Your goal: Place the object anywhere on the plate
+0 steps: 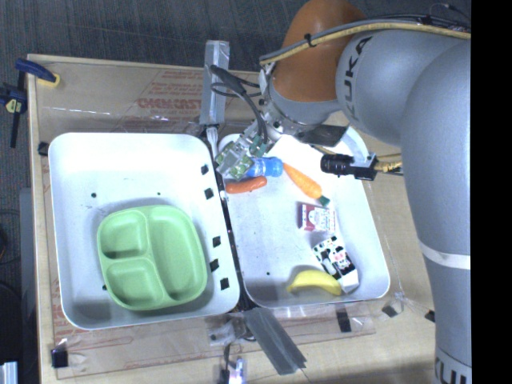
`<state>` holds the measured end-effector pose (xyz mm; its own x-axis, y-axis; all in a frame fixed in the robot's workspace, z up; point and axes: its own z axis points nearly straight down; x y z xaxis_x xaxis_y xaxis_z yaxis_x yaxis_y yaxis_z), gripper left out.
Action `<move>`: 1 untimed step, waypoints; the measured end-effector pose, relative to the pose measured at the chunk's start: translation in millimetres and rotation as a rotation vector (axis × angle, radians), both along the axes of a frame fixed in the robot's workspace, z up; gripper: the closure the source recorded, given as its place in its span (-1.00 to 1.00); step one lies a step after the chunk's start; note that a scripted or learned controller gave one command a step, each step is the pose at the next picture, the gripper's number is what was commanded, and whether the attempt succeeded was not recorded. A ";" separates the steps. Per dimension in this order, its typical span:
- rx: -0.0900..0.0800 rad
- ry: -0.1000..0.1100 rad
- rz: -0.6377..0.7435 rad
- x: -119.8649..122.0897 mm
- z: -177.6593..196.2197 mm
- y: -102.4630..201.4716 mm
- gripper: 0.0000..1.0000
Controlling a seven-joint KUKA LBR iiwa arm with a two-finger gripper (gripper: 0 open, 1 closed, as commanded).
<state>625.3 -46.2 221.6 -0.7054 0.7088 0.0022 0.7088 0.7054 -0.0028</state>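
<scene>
Wooden bench [96, 74], dark grey carpet [120, 14], blue clamp [36, 72]

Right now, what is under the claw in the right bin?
Under the claw lie a blue object and a red sausage-like piece. The claw covers the blue object's left end.

Reaches in from the right with one big grey arm [408, 94], orange band on top. Bends down to the gripper [240, 157], low at the right bin's [364, 214] back left corner.
</scene>
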 end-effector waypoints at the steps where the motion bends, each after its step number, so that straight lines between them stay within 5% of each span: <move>1: 0.000 0.003 0.098 -69.6 -30.9 59.3 1.00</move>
